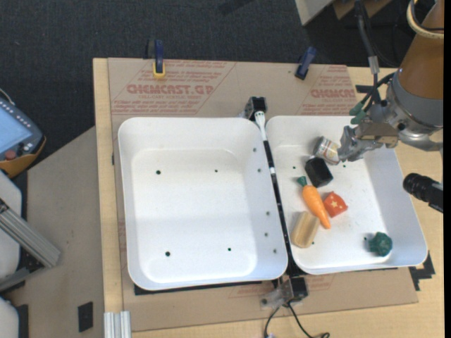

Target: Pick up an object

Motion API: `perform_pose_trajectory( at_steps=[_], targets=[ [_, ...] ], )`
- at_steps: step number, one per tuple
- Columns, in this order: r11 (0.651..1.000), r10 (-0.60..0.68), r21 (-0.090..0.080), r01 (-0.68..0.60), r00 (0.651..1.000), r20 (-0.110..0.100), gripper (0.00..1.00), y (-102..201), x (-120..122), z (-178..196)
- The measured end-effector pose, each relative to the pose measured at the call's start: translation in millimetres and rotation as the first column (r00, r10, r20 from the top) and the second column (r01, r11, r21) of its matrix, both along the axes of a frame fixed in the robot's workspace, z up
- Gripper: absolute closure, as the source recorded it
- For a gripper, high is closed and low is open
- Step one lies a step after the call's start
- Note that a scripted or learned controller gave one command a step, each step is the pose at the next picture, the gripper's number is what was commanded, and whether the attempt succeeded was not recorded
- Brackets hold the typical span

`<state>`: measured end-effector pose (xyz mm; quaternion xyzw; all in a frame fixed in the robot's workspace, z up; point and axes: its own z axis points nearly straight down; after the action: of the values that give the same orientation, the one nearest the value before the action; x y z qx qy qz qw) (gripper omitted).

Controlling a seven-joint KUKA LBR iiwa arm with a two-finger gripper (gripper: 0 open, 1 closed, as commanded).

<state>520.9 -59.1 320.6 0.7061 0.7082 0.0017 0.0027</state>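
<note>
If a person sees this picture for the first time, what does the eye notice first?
Probably the bright orange toy carrot, lying near the middle of the right white bin beside a small red block. Next, the grey arm with its gripper low over that bin's far part, next to a shiny metal cylinder.

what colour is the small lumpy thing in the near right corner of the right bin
Dark green lumpy object, seen in the camera view.
</note>
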Motion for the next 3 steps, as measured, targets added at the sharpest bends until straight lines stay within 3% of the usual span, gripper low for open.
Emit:
perform_pose_trajectory(
  at_steps=[1,2,3],
  targets=[
    [1.0,-0.003,0.003,0.003,1.0,-0.012,1.0,23.7,-38.9,-59.1],
    [1.0,-0.005,0.002,0.005,1.0,-0.009,1.0,3.3,-41.9,-62.9],
    [1.0,0.001,0.0,-0.001,1.0,0.003,1.0,30.3,16.4,-14.3]
  ],
)
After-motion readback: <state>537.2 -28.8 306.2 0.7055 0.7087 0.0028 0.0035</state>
